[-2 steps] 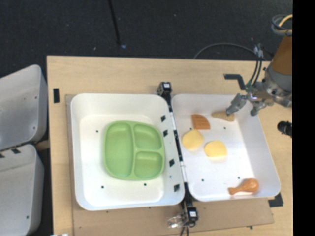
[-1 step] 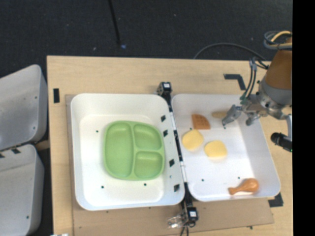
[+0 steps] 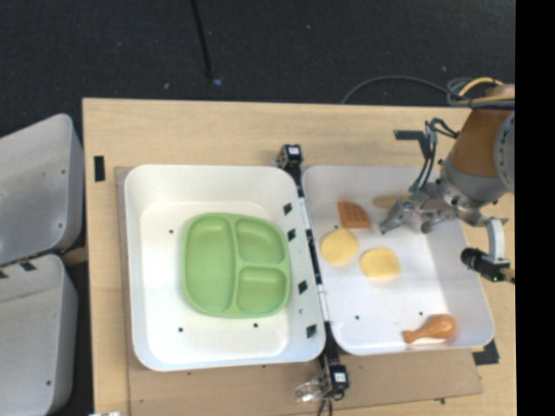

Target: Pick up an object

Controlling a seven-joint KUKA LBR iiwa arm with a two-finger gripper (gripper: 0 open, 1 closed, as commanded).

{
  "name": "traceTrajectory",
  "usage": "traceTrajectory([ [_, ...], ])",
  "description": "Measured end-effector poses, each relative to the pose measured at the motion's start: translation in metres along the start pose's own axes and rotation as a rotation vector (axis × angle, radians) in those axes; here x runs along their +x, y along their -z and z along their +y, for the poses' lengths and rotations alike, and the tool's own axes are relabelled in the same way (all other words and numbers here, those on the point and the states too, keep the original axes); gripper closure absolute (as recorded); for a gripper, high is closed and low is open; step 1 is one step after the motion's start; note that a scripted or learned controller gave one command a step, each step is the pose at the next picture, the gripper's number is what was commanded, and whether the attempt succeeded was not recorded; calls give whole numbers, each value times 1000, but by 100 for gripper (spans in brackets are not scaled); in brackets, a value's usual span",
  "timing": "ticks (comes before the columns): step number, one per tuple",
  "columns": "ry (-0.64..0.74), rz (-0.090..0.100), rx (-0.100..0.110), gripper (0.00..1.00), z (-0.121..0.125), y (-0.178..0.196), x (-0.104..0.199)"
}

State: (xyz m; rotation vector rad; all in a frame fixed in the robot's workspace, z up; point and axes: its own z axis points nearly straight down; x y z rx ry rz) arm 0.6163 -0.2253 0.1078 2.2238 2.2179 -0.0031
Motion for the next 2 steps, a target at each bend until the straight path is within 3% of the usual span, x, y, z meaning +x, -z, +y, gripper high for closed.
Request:
traceTrajectory([
  [1,-1,-2,-7,100,1,14,-1],
  [2,3,0,-6,100,-1,59,1],
])
